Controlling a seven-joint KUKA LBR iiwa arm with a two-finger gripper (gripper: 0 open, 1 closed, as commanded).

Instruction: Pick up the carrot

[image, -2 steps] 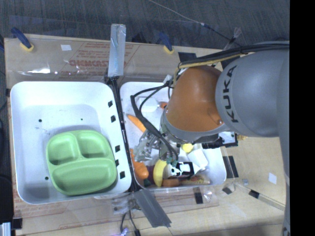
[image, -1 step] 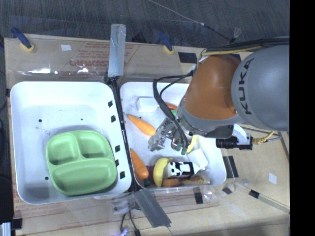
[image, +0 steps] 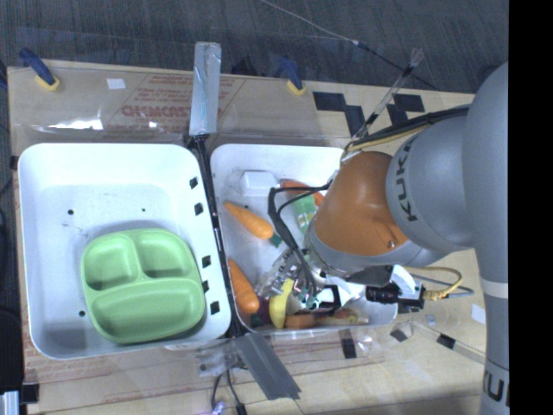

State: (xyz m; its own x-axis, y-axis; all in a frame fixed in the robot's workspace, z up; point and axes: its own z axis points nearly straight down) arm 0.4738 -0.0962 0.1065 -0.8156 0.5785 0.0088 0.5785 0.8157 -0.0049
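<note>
So the arm (image: 432,188) is reaching down into the right bin (image: 226,164), gripper (image: 289,282) low near its front wall, right over a pile of stuff including a yellow piece (image: 278,305). Can't tell how the jaws are set. One carrot (image: 249,220) lies loose toward the bin's middle, another carrot (image: 244,289) sits along its left wall. Left bin (image: 52,171) has a green tray (image: 143,285).
</note>
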